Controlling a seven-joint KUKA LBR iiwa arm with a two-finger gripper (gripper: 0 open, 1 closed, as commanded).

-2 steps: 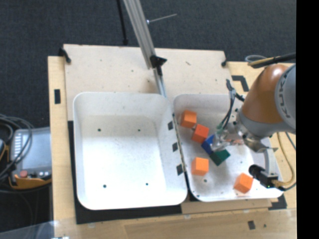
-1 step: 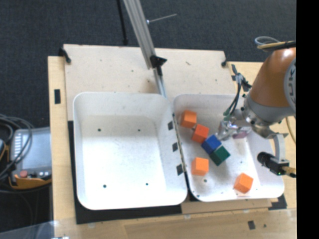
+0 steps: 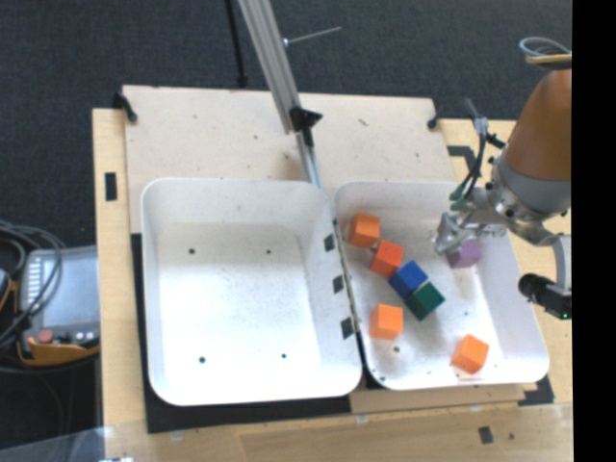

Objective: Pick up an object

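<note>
- The gripper (image 3: pixel 460 243) sits low in the right bin (image 3: pixel 515 306), directly over a small purple block (image 3: pixel 466 254) near that bin's back right area.
- Whether the fingers are spread or pressed together cannot be told; the metal of the wrist hides them from this slanted view, and nothing shows the purple block truly between them.
- The step in hand looks like a descent onto the purple block. To do it well, the fingers should straddle two opposite flat faces, go down close to the bin floor before closing, and lift straight up.
- Part of the purple block peeks out below and to the right of the gripper, so the centring may be off; a slight correction toward that side seems wise before closing.
- Close neighbours: a blue block (image 3: pixel 410 276) and a dark green block (image 3: pixel 424 299) touching each other, just left of the target but apart from it.
- An orange block (image 3: pixel 388 256) touches the blue one; another orange block (image 3: pixel 364 229) sits just behind it, with two more orange ones at (image 3: pixel 387 320) and (image 3: pixel 471 352) near the front.
- The right bin's wall is near, so a wide sweep that way risks a knock.
- The left bin (image 3: pixel 241 292) lies beside it on the surface (image 3: pixel 212 133).
</note>
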